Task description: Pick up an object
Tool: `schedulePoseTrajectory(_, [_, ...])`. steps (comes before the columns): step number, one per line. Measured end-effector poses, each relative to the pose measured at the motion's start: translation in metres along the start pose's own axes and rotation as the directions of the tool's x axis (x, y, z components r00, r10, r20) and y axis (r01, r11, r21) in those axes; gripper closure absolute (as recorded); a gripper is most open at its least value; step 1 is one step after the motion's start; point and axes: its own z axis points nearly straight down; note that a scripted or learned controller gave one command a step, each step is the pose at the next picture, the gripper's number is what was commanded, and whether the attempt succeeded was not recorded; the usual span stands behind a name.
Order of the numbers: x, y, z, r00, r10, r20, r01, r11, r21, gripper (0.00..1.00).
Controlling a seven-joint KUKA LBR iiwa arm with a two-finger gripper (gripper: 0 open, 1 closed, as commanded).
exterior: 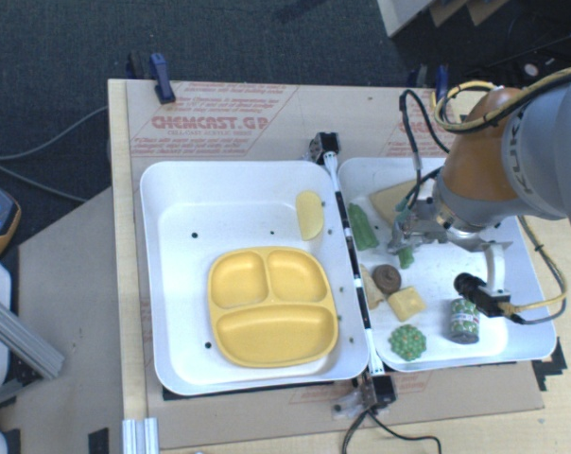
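Camera view: green piece beneath fingers.

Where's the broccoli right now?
The broccoli lies in the right bin, near its front edge, just below the yellow cube and left of the small can.

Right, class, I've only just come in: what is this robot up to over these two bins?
A grey and orange arm reaches in from the right over the right bin, its gripper low among small items: a green piece, a brown round thing, a pale yellow block, a green ball and a small jar. Whether it holds anything cannot be told. The left bin holds a yellow divided plate and a pale yellow piece.
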Motion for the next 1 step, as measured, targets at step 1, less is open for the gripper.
schedulePoseTrajectory(1, [0.0654,-0.0403,-0.0955,1.000,-0.007,-0.003,0.007,1.000,-0.004,1.00])
